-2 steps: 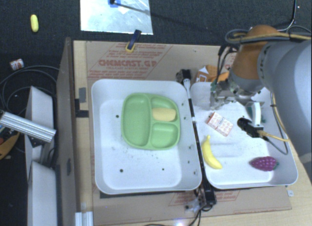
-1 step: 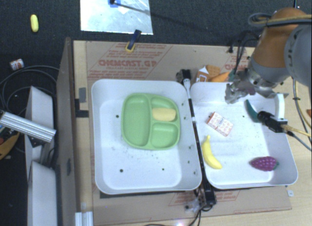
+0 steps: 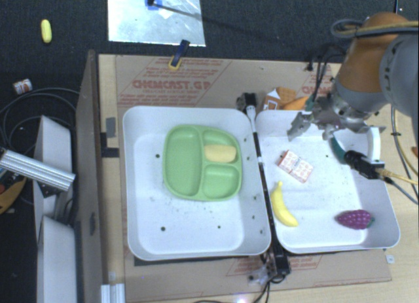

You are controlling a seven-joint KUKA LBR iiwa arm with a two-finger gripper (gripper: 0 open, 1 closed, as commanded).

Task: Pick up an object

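The gripper [image 3: 319, 125] was observed above the far edge of the right bin [image 3: 376, 226], its fingers spread wide with nothing between them. In that bin were noted a small patterned box [image 3: 294, 165], a banana [image 3: 283, 207] near the dividing edge, and purple grapes [image 3: 354, 218]. A green divided tray [image 3: 190, 164] bearing a yellow item [image 3: 220, 154] was recorded in the left bin [image 3: 150, 230].
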